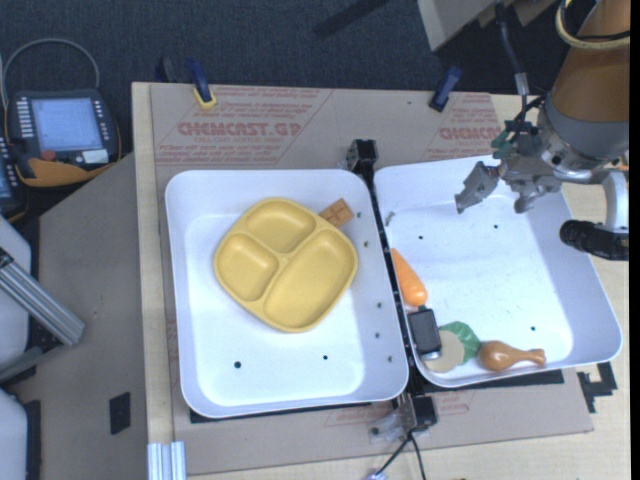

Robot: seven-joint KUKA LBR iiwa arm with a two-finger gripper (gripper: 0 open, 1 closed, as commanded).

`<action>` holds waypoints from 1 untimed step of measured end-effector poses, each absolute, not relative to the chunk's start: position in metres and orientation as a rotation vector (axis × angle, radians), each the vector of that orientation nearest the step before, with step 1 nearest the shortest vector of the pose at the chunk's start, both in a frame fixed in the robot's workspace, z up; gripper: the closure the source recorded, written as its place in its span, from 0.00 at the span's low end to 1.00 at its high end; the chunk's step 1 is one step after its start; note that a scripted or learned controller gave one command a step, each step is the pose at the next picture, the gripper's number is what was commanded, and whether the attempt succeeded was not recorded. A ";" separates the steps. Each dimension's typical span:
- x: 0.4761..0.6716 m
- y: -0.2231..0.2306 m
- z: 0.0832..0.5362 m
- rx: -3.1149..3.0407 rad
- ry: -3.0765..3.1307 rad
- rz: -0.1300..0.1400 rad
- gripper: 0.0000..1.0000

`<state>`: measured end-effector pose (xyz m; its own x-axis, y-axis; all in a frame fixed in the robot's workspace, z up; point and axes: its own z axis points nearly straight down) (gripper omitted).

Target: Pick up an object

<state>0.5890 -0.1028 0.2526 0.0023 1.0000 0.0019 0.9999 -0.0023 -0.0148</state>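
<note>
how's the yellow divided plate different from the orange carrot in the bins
The yellow plate lies in the left bin; the carrot lies in the right bin, against its left wall. The plate is broad, flat and split into three compartments; the carrot is small, narrow and tapered. The plate is pale yellow, the carrot orange. Both lie apart from the gripper.

small brown block [337, 211] half hidden behind the yellow tray [285, 263]

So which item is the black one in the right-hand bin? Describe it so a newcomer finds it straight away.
Start at the right bin and follow its left wall toward the near corner. Just below the orange carrot lies the small black block, beside a green and beige piece and a toy drumstick. It alone is dark and rectangular.
</note>
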 end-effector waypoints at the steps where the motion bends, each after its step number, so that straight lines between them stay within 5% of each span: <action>1: 0.591 -0.103 0.260 -2.220 -2.221 0.001 0.00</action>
<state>0.5912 -0.1025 0.2602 -0.0003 1.0000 0.0005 1.0000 0.0003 -0.0011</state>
